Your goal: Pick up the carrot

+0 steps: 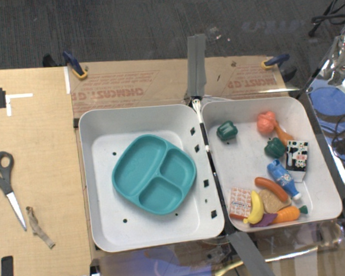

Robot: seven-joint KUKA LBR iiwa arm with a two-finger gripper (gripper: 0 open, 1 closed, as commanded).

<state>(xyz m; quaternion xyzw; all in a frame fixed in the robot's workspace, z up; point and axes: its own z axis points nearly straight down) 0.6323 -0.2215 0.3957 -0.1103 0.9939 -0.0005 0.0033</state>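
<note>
The carrot (287, 214) is orange with a small green top pointing right. It lies flat in the right bin (322, 152), in the near right corner close to the front wall. A purple toy (267, 219) touches its left end, and a tan bread slice (273, 204) sits just behind it. A yellow banana (255, 208) curves a little further left.
The right bin also holds a red sausage (271, 186), a blue bottle (283, 179), a cow-print carton (297, 155), two green toys (226, 131), a pink toy (266, 121) and a cracker box (240, 202). A teal divided plate (154, 173) lies in the left bin (102, 229). Scissors (6, 183) rest on the bench at left.
</note>
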